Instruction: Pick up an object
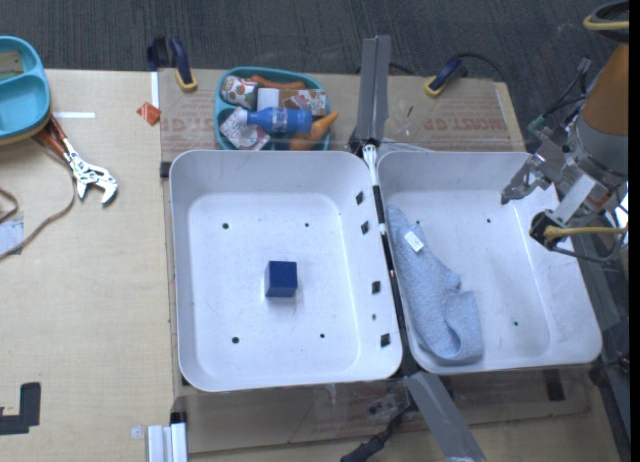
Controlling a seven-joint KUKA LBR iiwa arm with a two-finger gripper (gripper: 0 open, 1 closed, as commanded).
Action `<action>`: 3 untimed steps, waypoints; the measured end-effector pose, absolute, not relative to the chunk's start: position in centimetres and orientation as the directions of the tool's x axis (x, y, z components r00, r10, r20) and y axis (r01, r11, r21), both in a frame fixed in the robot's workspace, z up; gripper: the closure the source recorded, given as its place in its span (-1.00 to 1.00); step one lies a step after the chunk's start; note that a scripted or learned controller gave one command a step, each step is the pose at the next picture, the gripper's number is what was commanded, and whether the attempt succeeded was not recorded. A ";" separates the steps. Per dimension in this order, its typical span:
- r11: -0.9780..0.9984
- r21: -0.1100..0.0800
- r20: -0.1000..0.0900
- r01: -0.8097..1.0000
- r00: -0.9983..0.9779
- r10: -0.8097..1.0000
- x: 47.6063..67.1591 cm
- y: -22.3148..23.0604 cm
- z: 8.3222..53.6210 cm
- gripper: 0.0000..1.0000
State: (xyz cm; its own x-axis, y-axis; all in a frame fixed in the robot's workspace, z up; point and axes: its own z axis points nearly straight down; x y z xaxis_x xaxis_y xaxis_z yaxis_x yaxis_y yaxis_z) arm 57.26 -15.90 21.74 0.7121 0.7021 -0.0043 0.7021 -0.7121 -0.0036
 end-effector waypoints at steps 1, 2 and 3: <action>-0.710 -0.006 -0.007 0.704 0.710 0.704 57.2 -15.9 22.5 1.00; -0.708 -0.008 -0.010 0.706 0.708 0.706 57.2 -16.0 23.3 1.00; -0.786 -0.004 -0.004 0.619 0.786 0.619 60.2 -10.6 13.0 1.00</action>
